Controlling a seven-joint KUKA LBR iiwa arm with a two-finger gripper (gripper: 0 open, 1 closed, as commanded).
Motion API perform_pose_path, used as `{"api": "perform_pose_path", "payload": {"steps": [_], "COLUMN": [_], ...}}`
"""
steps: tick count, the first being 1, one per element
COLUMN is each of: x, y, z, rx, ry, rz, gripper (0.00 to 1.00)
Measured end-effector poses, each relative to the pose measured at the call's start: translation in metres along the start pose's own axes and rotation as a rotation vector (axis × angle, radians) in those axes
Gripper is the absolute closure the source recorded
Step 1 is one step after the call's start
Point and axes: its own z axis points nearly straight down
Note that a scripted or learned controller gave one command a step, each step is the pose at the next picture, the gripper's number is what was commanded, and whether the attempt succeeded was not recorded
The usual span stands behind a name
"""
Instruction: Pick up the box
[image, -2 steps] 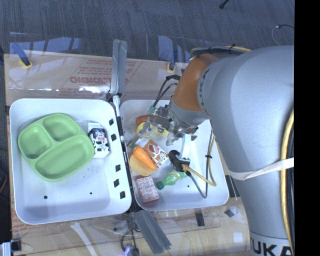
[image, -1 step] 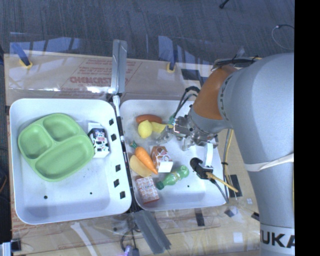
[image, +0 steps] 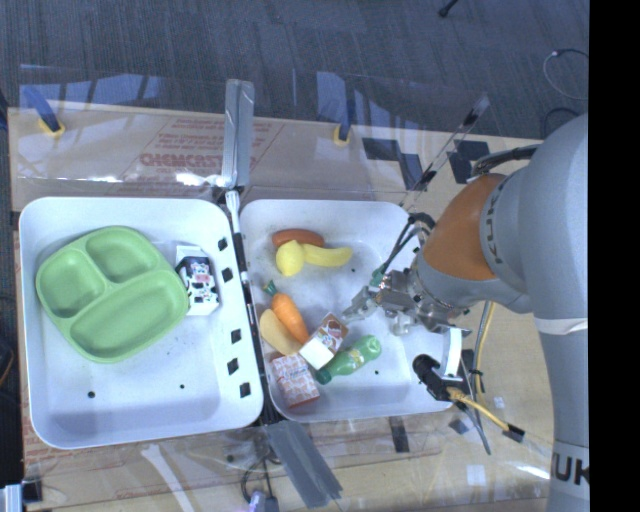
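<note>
Two bins on the counter (image: 130, 165). Box (image: 295, 380) sits at near-left corner of right bin (image: 400, 215), beside a bottle (image: 348, 360) (green). Tool (image: 365, 302) hovers right of the carrot (image: 291, 316); finger state: cannot tell. Left bin (image: 120, 415) has green plate (image: 110, 290).

Two bins (image: 60, 420), one plate (image: 110, 290), three boxes (image: 197, 280).

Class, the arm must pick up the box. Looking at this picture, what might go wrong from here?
1. The gripper is beside the small carton, which touches the green bottle and carrot; a grab may catch those.
2. Several boxes exist: the red box and the cow-print carton in the left bin, so it may choose wrongly.
</note>
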Motion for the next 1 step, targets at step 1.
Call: {"api": "perform_pose_path", "payload": {"steps": [1], "x": [0.0163], "y": [0.0532], "z": [-0.0009], "rx": [-0.002], "ry": [0.001], "rz": [0.02], "gripper": [0.0]}}
